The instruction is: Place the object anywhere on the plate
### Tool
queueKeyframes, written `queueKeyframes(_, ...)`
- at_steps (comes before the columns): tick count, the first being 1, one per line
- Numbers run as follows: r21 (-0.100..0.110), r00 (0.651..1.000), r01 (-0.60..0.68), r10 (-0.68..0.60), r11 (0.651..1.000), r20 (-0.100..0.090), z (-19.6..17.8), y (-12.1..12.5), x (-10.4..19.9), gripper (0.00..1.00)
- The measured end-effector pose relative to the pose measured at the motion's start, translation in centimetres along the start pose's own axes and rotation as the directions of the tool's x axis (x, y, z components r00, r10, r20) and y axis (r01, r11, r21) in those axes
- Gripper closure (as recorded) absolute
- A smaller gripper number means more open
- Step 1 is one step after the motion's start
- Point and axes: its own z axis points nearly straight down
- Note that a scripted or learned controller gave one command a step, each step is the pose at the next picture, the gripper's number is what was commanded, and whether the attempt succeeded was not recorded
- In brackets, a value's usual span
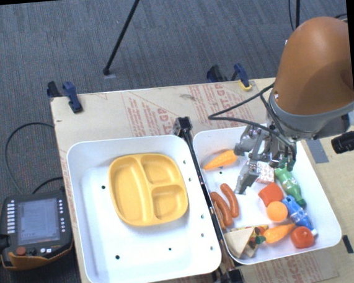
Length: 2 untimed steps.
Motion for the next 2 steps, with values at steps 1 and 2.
queueKeyframes(1, 0.000, 1.000, 0.000, 0.000, 1.000, 0.000, 0.00, 0.00, 0.00, 0.00)
queueKeyframes(2, 0.000, 1.000, 0.000, 0.000, 1.000, 0.000, 0.00, 0.00, 0.00, 0.00)
